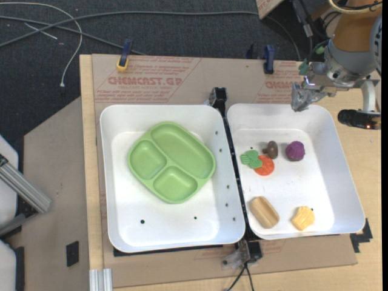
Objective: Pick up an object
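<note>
- Left bin (115, 162): green divided plate (171, 161).
- Right bin (339, 180): green-orange toy (259, 162), brown piece (270, 149), purple ball (295, 151), bread roll (264, 212), yellow toy (303, 218).
- Gripper (301, 100) above right bin's far rim, nothing held; finger state unclear, cannot tell.

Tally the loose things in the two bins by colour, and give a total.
Green: 2, the divided plate and a small leafy piece
Orange-red: 1
Brown: 1
Purple: 1
Tan: 1
Yellow: 1
Total: 7
</note>
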Action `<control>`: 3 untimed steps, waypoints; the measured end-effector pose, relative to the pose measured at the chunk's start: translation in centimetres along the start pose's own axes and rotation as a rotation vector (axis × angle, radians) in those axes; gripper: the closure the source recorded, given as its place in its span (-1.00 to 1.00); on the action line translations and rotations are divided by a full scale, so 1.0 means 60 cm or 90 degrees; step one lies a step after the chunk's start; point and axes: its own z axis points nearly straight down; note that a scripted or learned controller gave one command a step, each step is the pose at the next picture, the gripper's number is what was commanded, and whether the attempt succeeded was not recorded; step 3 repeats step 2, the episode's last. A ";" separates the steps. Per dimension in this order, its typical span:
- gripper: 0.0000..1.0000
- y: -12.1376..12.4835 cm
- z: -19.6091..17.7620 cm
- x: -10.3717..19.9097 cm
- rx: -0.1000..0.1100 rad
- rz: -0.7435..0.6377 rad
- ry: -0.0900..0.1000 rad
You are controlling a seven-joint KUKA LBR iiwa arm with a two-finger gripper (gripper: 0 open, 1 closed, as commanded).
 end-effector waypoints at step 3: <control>-1.00 0.007 0.088 0.006 -0.006 -0.003 -0.001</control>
